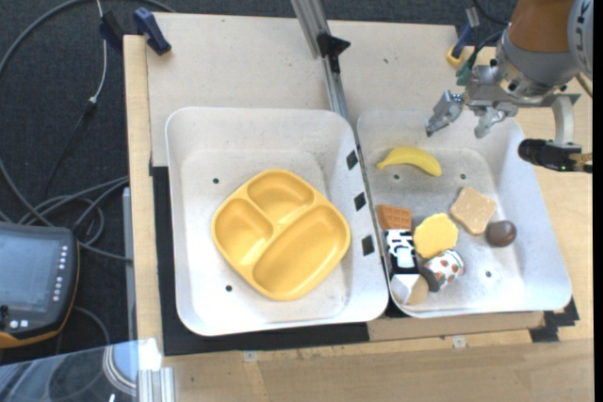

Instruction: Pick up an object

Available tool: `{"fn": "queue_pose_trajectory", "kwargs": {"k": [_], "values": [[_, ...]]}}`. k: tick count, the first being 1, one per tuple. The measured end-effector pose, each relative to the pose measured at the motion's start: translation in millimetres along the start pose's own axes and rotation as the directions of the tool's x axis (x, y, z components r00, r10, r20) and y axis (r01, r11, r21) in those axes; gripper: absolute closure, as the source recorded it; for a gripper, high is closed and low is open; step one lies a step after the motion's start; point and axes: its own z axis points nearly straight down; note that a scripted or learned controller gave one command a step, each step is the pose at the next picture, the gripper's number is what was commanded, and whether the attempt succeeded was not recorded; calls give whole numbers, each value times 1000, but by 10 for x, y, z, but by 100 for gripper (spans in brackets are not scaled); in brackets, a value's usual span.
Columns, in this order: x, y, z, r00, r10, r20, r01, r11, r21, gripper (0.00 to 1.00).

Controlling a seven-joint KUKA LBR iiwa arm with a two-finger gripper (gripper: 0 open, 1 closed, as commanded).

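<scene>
My gripper (465, 119) hangs over the far edge of the right bin (528, 297), open, with nothing between its two spread fingers. A yellow banana (411, 161) lies just below and left of it. Nearer the front lie a tan bread slice (473, 209), a brown round object (500, 233), a yellow round piece (436, 234), an orange cracker (395, 217), a black-and-white item (401, 251) and a small patterned cup (443, 269).
The left bin (188, 155) holds a yellow divided plate (281, 233). A metal rail (306, 5) slants down between the bins. Cables and a pendant (33, 282) lie on the floor at left.
</scene>
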Motion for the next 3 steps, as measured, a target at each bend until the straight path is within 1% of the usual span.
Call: {"fn": "queue_pose_trajectory", "kwargs": {"k": [1,2,3], "values": [[562,-380,1020,1000,-2,-5,2,1000,10,0],[1604,-1232,93,1000,-5,-4,5,1000,-4,0],[1578,-1212,25,1000,1,-3,-1,1000,-3,100]]}}
